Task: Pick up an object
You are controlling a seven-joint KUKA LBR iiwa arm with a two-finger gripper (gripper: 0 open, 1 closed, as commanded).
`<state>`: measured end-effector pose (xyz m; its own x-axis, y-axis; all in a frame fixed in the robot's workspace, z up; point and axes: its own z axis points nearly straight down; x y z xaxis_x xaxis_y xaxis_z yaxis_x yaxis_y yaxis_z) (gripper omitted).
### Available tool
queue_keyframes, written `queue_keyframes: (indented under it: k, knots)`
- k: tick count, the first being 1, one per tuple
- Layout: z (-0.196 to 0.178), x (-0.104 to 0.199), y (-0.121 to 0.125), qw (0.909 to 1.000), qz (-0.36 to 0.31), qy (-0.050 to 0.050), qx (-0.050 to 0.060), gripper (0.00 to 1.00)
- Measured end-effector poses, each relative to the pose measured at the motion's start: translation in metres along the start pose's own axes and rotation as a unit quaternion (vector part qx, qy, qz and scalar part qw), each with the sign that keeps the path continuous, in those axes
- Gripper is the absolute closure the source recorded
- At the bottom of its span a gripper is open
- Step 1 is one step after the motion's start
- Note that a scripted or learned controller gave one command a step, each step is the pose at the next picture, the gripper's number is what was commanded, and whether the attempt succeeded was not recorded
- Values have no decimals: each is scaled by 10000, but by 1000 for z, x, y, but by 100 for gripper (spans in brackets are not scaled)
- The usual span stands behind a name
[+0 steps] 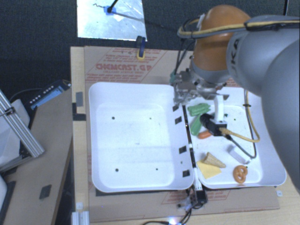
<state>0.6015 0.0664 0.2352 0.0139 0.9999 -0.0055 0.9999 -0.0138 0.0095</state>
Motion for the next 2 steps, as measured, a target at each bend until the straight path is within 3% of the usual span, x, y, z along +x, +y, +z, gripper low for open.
queue_keyframes:
  k: [1, 2]
  knots:
    - [-86, 55, 37, 9999, -110, 45, -21, 100]
    - [15, 92, -21, 9999, -105, 28, 103, 100]
